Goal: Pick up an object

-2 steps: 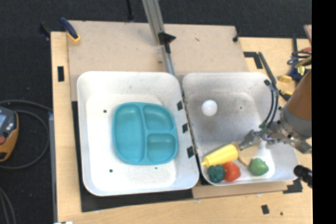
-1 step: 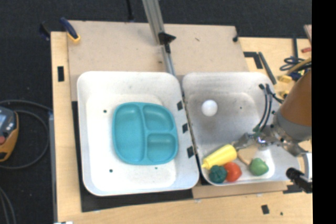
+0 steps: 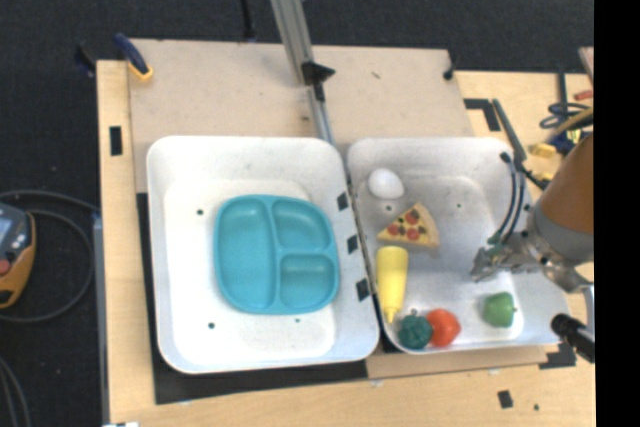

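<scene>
Camera view: hand (image 3: 497,262) hovers above green toy (image 3: 499,309) near right bin's (image 3: 470,155) edge.

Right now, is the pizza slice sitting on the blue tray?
No. The pizza slice lies in the right bin, between the white ball and the yellow corn; the blue tray sits in the left bin.
</scene>
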Tool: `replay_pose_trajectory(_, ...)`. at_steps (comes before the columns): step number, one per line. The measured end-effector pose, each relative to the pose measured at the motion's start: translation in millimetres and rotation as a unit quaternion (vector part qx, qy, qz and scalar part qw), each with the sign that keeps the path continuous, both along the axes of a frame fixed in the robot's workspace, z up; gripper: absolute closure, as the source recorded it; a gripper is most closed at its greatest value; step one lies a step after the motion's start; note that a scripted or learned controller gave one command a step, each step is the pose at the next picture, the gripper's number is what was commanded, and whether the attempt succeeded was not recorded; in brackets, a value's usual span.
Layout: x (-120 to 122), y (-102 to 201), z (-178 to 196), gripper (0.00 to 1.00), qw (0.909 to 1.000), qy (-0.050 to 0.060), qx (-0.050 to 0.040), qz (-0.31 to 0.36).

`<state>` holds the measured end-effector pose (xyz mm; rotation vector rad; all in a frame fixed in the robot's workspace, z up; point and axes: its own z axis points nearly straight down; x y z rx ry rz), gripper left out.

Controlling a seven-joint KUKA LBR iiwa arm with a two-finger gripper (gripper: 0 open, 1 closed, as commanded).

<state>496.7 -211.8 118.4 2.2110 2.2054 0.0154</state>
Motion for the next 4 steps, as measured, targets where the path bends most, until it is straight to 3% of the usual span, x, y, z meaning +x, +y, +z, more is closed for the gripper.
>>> replay_pose_trajectory(1, 5, -1, 43, 1.0, 1.0, 0.007, 0.0015, 0.003)
replay_pose_trajectory(2, 6, -4, 108, 1.0, 1.0, 0.005, 0.0008, 0.003)
replay_pose_trajectory(3, 7, -5, 108, 1.0, 1.0, 0.009, 0.0022, 0.004)
replay_pose_trajectory(4, 5, 44, 101, 1.0, 0.9999, 0.009, 0.0028, 0.004)
